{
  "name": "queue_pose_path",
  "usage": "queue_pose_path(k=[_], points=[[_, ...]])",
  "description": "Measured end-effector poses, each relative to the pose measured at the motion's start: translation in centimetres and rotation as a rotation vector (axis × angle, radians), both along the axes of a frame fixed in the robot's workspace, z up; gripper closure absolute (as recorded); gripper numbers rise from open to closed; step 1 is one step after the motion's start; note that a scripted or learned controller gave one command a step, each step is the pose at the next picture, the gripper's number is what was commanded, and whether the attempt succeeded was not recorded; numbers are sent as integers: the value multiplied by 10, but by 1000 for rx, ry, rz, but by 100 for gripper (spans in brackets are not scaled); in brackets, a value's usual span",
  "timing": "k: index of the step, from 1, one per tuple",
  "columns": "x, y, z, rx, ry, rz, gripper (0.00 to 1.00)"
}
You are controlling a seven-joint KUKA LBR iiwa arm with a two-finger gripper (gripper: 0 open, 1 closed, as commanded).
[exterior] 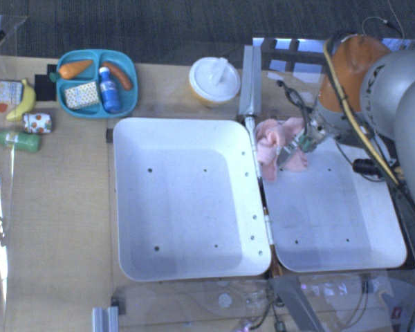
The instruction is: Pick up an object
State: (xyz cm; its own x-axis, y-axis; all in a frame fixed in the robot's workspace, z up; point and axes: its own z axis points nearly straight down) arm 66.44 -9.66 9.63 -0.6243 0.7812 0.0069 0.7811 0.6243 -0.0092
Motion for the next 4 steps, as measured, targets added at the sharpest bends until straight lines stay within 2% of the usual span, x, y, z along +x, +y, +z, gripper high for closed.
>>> queue_pose_path(k=[1, 2, 3, 4], points=[[2, 1, 9, -2, -9, 4, 100], [-6, 4, -5, -3, -24, 14, 100], [-8, 5, -7, 0, -14, 15, 0], [-6, 6, 3, -3, -24, 18, 100]])
